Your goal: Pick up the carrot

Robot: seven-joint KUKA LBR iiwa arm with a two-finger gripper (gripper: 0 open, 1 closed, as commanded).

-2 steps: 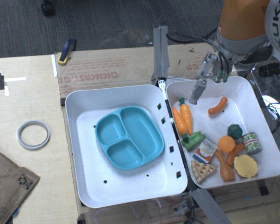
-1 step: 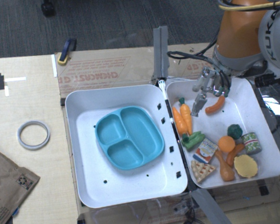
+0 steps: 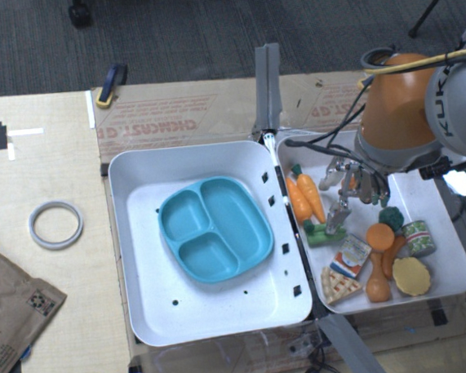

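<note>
The carrot [image 3: 303, 198] lies in the right bin [image 3: 450, 226], against its left wall in the upper part, long axis running roughly 12 to 6 o'clock with the green top at the 12 o'clock end. Two orange bodies lie side by side there, touching; whether they are one item or two cannot be told. The gripper [image 3: 343, 205] hangs near the carrot at its 3 o'clock, low over the bin floor, with nothing seen between its fingers; they appear slightly spread, one tip pointing down toward a green piece [image 3: 324, 232] at the carrot's 6 o'clock. In my judgement the coming move calls for a short shift toward 9 o'clock, with the jaws set across the carrot's long axis; the bin wall close behind leaves little room. Further toward 5 o'clock the right bin holds a waffle slice [image 3: 339, 282], an orange ball [image 3: 380, 236], a can [image 3: 419, 238] and a yellow disc [image 3: 411, 276]. The left bin [image 3: 141, 256] holds a blue divided plate [image 3: 216, 228], its compartments bare.
</note>
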